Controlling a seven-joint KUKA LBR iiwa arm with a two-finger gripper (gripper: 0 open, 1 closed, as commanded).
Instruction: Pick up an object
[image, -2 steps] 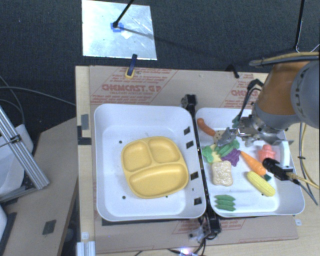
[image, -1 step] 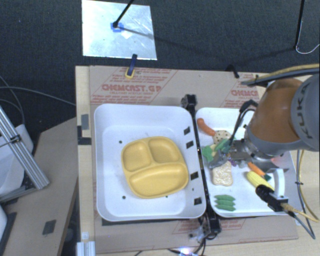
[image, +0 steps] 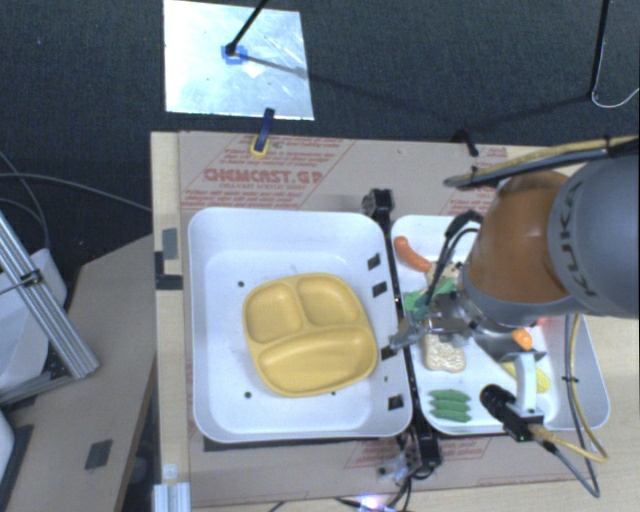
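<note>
We look down from a single camera fixed above the bench (image: 300, 170), tilted at a slant so the far edge sits at the top. Both white bins fall in frame: the left bin (image: 215, 300) whole, the right bin (image: 590, 395) partly covered by the arm (image: 545, 245) entering from our right, close beneath the lens.
</note>
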